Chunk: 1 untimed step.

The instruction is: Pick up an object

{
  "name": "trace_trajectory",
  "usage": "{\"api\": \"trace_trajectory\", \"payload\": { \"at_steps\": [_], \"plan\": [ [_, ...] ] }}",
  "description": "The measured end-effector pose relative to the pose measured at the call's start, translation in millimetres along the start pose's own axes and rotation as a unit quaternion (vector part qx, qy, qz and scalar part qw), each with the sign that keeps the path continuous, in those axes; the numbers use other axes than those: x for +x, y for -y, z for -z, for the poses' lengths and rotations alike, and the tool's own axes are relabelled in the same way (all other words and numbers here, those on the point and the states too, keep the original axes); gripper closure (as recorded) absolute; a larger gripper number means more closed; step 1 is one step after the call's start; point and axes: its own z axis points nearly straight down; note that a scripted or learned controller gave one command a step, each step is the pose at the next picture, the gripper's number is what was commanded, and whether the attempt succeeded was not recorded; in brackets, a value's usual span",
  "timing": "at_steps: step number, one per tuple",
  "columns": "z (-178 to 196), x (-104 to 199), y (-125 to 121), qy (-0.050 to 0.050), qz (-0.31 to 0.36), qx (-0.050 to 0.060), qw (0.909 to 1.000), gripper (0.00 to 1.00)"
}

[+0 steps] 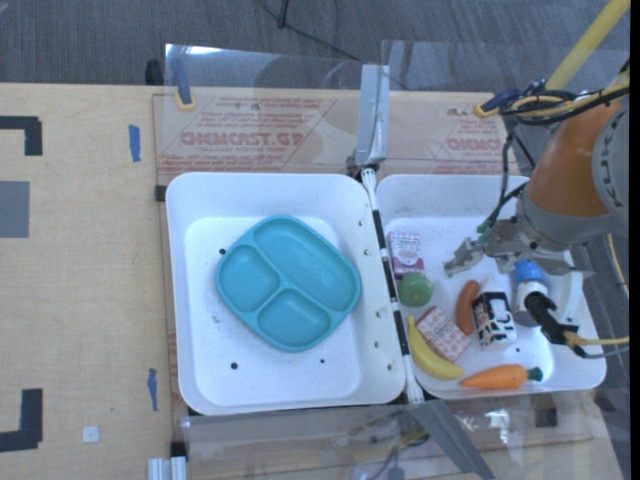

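1. Pale wood counter [80, 298]: I see it carrying two shallow white bins side by side.
2. Left bin [200, 368]: holds a turquoise divided plate [288, 282], lying flat near the middle.
3. Right bin [440, 203]: along its left wall I see a small pink-and-white packet [406, 249], a green ball [416, 289] just below it, then a checked red-and-white packet [442, 331] touching a banana [430, 355].
4. Right bin, centre: a reddish sausage [467, 307] lies beside a black-and-white toy [494, 319]; a carrot [496, 376] lies along the near wall.
5. Arm [575, 173]: grey with an orange band, it reaches in from the right, and the jaws [463, 259] hang over the right bin, above the sausage and to the right of the pink-and-white packet. I cannot tell whether the jaws are spread or pressed together, and I see no object between them.
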Motion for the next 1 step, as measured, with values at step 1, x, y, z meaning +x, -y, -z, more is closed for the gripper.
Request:
{"api": "trace_trajectory", "payload": {
  "at_steps": [1],
  "plan": [
    [-19.4,10.4,38.0,-0.003,0.056,0.001,0.9985,0.00]
  ]
}}
